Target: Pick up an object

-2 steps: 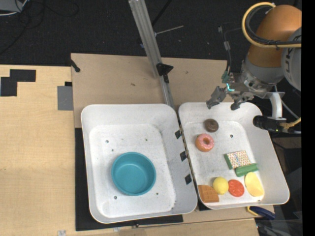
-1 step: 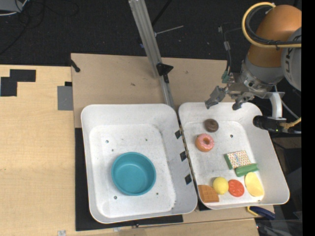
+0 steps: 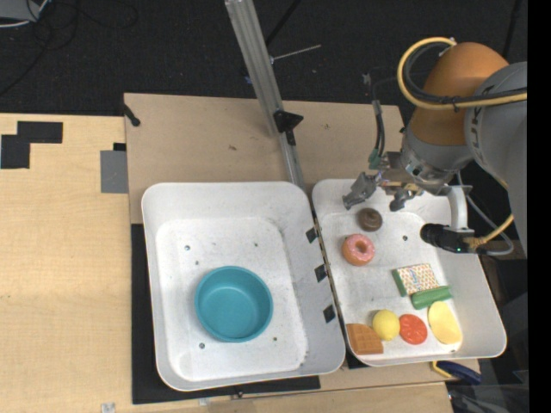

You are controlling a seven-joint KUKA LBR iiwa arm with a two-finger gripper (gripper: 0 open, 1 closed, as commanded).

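The brown doughnut lies in the right bin, near its far edge, just below my pincer. My pincer hangs over it spread wide and grasps nothing. A pink doughnut lies just beside the brown one, toward the near side.

One fixed camera looks down at a slant from above my tabletop, far enough back to frame both white bins whole, with my arm reaching in from its right.
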